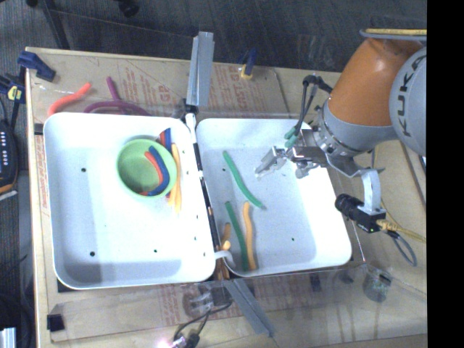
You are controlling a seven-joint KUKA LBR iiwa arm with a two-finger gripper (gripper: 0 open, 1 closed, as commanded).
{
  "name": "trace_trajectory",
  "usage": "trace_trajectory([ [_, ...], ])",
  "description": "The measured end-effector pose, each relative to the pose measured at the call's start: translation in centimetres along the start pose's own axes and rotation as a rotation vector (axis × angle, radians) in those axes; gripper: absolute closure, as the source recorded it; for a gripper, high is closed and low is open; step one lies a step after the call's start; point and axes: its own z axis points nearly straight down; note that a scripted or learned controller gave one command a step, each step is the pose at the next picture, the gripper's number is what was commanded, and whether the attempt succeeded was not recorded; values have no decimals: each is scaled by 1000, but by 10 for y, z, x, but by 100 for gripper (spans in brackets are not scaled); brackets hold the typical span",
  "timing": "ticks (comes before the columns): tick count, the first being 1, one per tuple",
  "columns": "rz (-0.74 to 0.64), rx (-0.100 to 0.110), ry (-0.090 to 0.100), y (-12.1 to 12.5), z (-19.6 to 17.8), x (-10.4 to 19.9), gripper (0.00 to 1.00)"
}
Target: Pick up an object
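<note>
arm: grey KUKA iiwa arm (pixel 377 100) enters from the right edge of the camera view and reaches leftward, its bulk high in the frame
orange band: broad rounded orange band (pixel 366 75) sits just above the wrist, topping the grey housing
wrist: grey wrist section (pixel 348 133) below the orange band, tilted down and to the left
gripper: two-finger gripper (pixel 267 164) extends left from the wrist, pointing down-left at a slant
fingers: thin metal fingers (pixel 270 161) lie close together at the tip; too small to tell whether a gap separates them, and nothing visible between them
cabling: dark cable loops (pixel 310 93) run along the wrist's upper side
</note>
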Motion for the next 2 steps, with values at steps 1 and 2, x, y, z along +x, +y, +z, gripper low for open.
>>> trace_trajectory([
  [1,-52,1,-1,-12,103,24,0],
  [2,-49,-2,0,-15,185,3,0],
])
